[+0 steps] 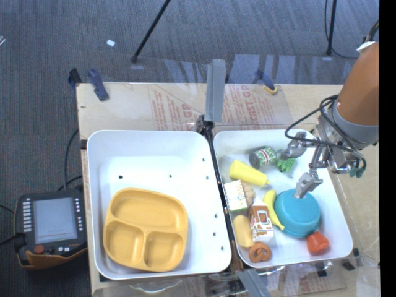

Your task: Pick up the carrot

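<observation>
Now at reach step, carrot not grabbed yet. Carrot (317, 243), as best I can tell, is small orange piece in right bin (344, 215), front corner, just beside blue bowl (297, 213). Gripper (301, 166) hangs further back in that bin, well apart from carrot, near green can (264, 156). Fingers (307, 184) look spread wide, nothing between them; lower one sits over bowl's rim. Next move, I think: slide toward front corner, past bowl, drop down over carrot, then squeeze. Bowl and bin wall leave tight room.

The arm (362, 98) is cut off by the right edge, the blue bowl (298, 212) hides part of the banana (272, 204), and the hand's (303, 166) grip cannot be told.
</observation>
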You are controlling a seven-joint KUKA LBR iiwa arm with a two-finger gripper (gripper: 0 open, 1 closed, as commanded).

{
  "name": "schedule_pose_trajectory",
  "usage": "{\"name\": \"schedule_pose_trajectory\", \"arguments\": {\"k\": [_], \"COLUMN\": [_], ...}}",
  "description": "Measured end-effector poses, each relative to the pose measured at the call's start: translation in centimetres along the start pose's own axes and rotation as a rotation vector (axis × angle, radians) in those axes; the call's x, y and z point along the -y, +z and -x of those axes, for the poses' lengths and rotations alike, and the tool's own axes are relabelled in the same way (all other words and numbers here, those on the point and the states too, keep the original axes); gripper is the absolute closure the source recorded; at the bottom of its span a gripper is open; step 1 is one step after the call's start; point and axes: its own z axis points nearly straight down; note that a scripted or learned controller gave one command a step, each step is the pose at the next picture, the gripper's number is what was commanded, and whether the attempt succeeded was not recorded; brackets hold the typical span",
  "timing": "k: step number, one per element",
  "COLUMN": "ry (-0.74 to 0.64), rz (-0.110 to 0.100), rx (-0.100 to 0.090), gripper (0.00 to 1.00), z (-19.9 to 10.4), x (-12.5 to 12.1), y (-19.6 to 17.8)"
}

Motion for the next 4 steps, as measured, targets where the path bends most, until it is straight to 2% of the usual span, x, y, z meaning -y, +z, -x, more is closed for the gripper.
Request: {"name": "schedule_pose_trajectory", "arguments": {"k": [1,2,3,4], "ry": [-0.018,-0.052,0.141,0.385], "rz": [0.003,0.001,0.000,0.000], "rx": [-0.006,-0.002,0.001,-0.001], "gripper": [0.00,0.00,0.00,0.00], "z": [1.5,0.1,8.9,5.1], "x": [-6.5,-10.3,-10.8,-16.9], "y": [6.8,8.4,8.3,8.3]}}
